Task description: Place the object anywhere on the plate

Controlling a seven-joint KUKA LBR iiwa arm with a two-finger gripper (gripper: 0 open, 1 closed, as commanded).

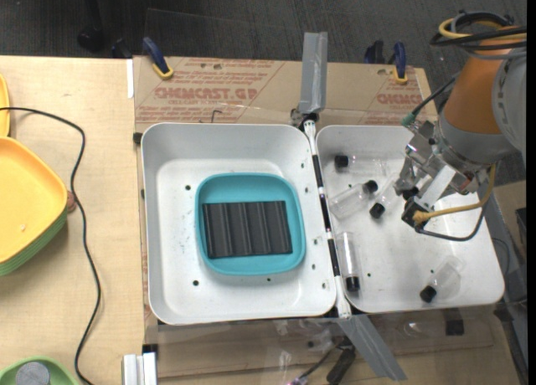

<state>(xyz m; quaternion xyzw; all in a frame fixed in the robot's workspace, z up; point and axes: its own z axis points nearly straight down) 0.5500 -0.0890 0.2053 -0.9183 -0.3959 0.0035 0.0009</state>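
A teal plate (249, 188) with a dark ribbed centre lies in the left white bin (167, 207). Several small clear vials with black caps are scattered in the right bin (469, 258): one near the far left corner (341, 160), two close together mid-bin (368, 187) (377, 207), a longer one along the left wall (345, 262), and one at the near right (437, 284). My gripper (409, 179) hangs low over the right bin's far right part, just right of the two mid-bin vials. Nothing can be seen held in it.
A metal divider (322, 207) separates the two bins. Cardboard (218, 90) lies behind them, held by blue clamps. Yellow and green dishes (25, 207) sit on the wooden table at far left, with a black cable (84, 207) running beside them.
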